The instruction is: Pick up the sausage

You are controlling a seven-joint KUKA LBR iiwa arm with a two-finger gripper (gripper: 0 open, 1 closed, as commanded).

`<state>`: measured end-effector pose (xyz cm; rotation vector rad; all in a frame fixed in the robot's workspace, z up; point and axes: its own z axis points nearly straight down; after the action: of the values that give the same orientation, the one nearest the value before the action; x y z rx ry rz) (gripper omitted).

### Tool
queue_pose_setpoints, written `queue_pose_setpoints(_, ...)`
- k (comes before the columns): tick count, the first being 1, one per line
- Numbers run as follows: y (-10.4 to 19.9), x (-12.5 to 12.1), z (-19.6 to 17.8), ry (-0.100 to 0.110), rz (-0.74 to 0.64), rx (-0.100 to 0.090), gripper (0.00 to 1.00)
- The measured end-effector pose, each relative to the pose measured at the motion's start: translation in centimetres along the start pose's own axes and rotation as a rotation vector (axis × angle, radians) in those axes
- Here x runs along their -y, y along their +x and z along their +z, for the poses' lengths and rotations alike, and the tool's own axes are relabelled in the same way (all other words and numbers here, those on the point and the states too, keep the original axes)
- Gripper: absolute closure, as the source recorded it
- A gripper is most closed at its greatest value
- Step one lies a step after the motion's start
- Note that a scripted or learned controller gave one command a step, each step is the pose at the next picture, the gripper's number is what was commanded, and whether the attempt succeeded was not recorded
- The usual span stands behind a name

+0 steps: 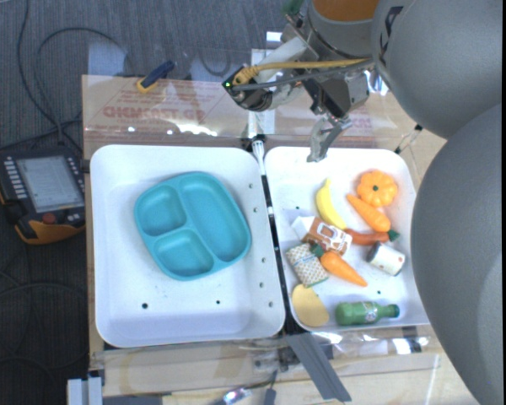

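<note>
Sausage [369,237]: lodged in right bin [405,163] clutter btwn carrot [368,212] and white cup [386,260], partly covered; gripper [320,146] poised at bin's far rim, nothing held, finger state can't be told; neighbours likely grabbed instead, owing to tight packing.

We see a turquoise plate [191,224] in the white left bin [110,310]; at right, a yellow banana [327,205], orange pumpkin [377,189], green bottle [367,312], and reddish-brown sausage [367,237].
</note>
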<state>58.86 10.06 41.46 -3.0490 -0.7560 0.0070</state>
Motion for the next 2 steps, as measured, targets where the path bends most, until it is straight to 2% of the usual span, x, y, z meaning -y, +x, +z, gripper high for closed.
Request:
queue_pose_setpoints(1, -2.2, 3.5, -1.9, -0.004, -0.282, 0.0, 0.0)
queue_pose_setpoints(2, -3.7, 8.2, 15.7, -0.001, -0.066, 0.002, 0.0)
